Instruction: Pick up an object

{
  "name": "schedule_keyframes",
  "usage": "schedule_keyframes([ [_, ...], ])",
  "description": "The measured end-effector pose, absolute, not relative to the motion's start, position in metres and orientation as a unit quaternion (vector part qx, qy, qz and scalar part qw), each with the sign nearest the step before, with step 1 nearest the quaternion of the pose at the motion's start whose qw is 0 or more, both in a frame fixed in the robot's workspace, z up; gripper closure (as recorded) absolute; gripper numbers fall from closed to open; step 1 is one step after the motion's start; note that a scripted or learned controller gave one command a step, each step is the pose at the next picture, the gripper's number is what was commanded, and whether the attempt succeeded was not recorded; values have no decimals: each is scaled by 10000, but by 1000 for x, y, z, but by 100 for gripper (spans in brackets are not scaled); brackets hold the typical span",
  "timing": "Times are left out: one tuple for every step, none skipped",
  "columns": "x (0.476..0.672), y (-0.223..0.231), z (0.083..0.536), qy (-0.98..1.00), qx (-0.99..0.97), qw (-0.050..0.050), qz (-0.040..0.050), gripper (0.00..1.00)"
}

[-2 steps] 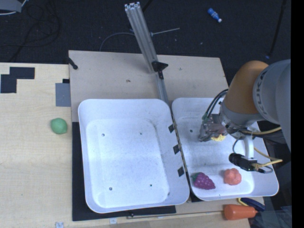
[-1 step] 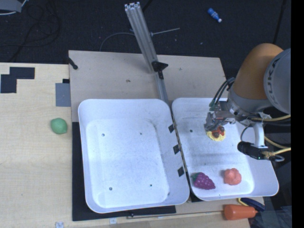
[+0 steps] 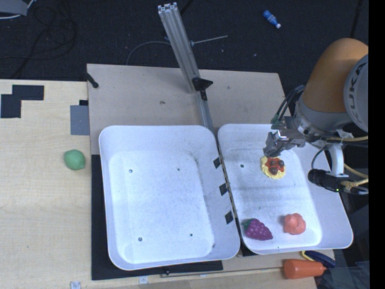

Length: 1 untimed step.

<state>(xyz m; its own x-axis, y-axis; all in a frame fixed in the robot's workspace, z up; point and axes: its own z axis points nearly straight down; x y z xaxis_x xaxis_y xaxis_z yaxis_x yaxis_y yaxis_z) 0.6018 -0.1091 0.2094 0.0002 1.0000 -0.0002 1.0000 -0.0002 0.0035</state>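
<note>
1. Hovering over the far part of the right bin (image 3: 337,221), the tool (image 3: 275,146) sits right at the yellow-and-red toy (image 3: 273,167), at its far edge; whether it is released or clenched on anything I cannot tell, since the tip is a dark blur against the toy.
2. That toy, a small yellow piece with red on top, lies on the bin floor near the middle of the right bin, apart from the walls, so it looks like the object being tried for.
3. To do this step well, I judge the tool should be centred over the toy rather than on its far rim, go down until it nearly meets the bin floor, and close squarely so the rounded piece does not squirt sideways.
4. Lift straight up and slowly; a low, small item slips easily.
5. Nearer in the same bin lie a purple grape bunch (image 3: 258,229) and a pink rounded toy (image 3: 294,224), well apart from the target, so they should not interfere.
6. Left of these, the left bin (image 3: 114,146) adjoins the right one.
7. Farther out, a green ball (image 3: 74,159) rests on the counter (image 3: 36,209) at the left, and an orange carrot-like toy (image 3: 304,268) lies just beyond the right bin's near edge.
</note>
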Motion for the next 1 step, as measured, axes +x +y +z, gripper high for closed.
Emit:
schedule_keyframes([
  [602,-110,257,7068,7075,14,12,100],
])
